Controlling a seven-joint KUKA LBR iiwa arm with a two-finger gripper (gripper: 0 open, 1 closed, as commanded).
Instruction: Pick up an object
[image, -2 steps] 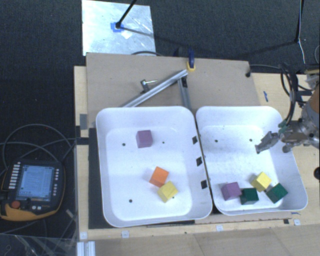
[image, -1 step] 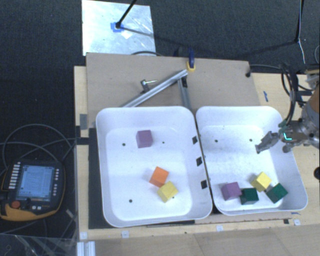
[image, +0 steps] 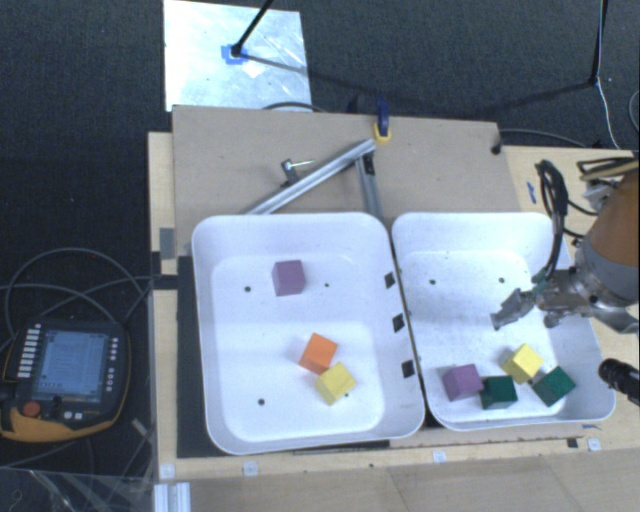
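A: Gripper (image: 520, 310)?
B: Above the right bin (image: 470, 235), near its right side. Fingers spread apart, nothing between them.
A: Nearest blocks?
B: Just below it, along the front wall: yellow block (image: 522, 362), two dark green blocks (image: 498, 391) and (image: 553, 384), purple block (image: 462, 380).
A: Left bin (image: 215, 300)?
B: Purple block (image: 288, 277) toward the back; orange block (image: 318, 352) touching another yellow block (image: 336, 382) near the front.

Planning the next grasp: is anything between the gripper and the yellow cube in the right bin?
Nothing visible. The gripper hovers just above-left of the yellow cube, with bare bin floor between; green cubes sit beside it.
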